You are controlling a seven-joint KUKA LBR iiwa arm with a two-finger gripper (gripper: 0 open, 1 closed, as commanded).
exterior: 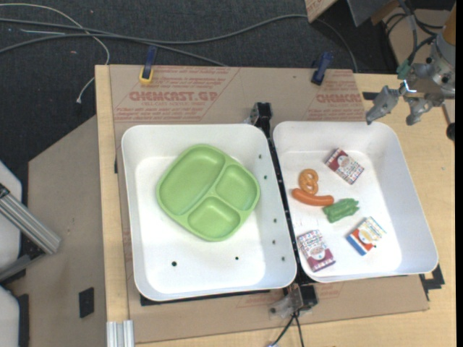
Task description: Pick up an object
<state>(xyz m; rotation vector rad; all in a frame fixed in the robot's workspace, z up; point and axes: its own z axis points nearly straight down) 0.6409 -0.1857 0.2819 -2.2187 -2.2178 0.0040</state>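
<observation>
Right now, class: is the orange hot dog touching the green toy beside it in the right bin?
Touching. The camera view shows the hot dog's right end meeting the green toy's left end, with no white bin floor between them.

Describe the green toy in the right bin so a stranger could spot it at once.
Start at the right white bin, the one without the green plate. Near its middle, just below and right of the orange sausage, lies the small green toy. It is the only green item in that bin; the packets around it are red, white and blue.
</observation>
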